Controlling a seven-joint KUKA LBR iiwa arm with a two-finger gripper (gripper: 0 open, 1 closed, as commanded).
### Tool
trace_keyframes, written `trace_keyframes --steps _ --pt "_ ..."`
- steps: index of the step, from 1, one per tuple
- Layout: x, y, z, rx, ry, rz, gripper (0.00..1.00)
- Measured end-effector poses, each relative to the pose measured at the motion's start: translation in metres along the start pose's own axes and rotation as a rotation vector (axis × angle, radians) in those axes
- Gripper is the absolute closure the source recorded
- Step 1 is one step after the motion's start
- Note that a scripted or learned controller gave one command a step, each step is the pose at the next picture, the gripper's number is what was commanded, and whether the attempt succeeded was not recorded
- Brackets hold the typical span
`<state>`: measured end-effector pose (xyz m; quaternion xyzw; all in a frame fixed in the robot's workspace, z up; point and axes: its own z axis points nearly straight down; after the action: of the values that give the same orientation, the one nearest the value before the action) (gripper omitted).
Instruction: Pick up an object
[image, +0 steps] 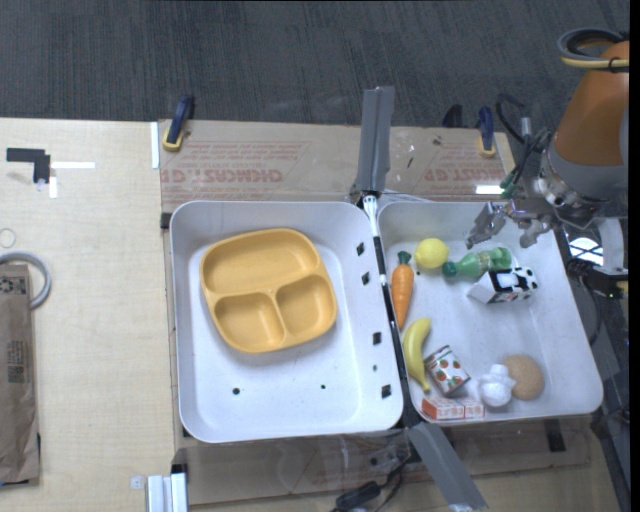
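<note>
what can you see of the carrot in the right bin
The carrot is a small orange toy, plastic by its look, with a green stem end pointing to the far side. It lies flat against the right bin's left wall, its tip pointing at the banana. The lemon lies close to its green top, maybe touching.

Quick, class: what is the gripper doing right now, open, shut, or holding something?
Gripper: open, holding nothing, above the right bin's far end, near the green bottle.

Right bin (577, 330) crowded — left bin's front floor (290, 395) open.
</note>
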<state>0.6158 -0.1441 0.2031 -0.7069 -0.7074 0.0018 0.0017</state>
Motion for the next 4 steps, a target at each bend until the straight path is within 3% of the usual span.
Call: trace_keyframes --steps 1,2,3,4 --pt "-0.062 -0.086 0.106 -0.003 0.002 0.084 0.0" --pt "-0.037 -0.028 0.114 0.001 0.0 0.54 0.0" --pt "-0.037 -0.029 0.108 0.006 -0.002 0.538 1.0" --pt "-0.043 -0.07 0.064 0.001 0.001 0.554 1.0"
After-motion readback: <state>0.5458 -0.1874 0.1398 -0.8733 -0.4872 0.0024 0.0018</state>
